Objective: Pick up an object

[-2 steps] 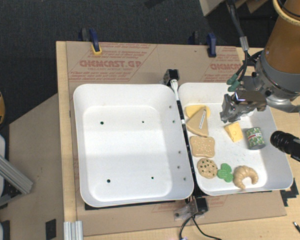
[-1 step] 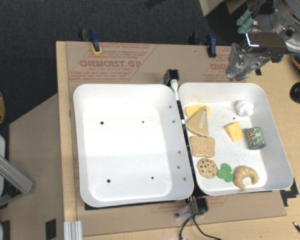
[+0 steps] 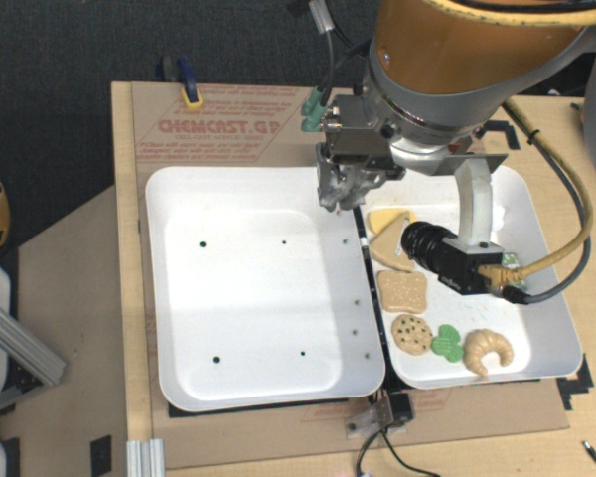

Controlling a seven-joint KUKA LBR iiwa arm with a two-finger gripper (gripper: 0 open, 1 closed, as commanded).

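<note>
Gripper (image 3: pixel 340 199): over the right bin's (image 3: pixel 541 361) top-left corner, finger state cannot tell. Contents: cracker (image 3: pixel 402 290), cookie (image 3: pixel 411 333), croissant (image 3: pixel 488 350), green piece (image 3: pixel 446 343).

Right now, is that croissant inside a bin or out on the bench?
Inside. The croissant lies in the right bin, at its near corner, beside a green piece.

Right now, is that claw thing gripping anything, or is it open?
Claw: cannot be told from this angle. It hangs at the upper left corner of the right bin, with nothing visibly in it.
</note>
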